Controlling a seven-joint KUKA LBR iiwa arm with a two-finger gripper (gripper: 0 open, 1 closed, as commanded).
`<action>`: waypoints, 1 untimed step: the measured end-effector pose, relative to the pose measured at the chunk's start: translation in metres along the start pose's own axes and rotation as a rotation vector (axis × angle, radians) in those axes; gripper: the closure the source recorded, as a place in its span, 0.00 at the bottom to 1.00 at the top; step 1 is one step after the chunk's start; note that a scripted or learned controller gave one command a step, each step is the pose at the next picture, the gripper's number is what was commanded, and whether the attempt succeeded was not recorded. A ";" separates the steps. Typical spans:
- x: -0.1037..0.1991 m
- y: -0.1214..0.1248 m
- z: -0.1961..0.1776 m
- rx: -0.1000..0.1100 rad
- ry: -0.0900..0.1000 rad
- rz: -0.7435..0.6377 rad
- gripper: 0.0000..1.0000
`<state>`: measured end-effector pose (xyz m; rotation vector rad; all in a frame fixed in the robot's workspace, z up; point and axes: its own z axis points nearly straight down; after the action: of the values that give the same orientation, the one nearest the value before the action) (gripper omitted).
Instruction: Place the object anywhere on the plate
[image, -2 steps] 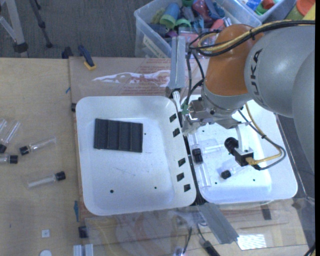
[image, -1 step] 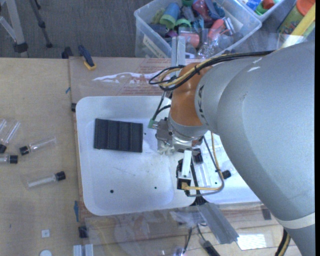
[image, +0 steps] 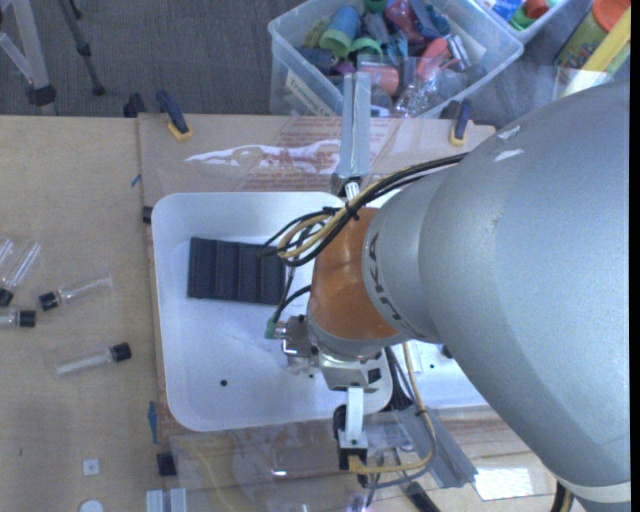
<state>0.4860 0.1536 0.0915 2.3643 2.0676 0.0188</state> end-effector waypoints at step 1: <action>0.035 -0.006 0.000 -0.010 -0.001 0.519 1.00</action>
<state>0.4847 0.1887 0.0915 2.8110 1.3890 0.0273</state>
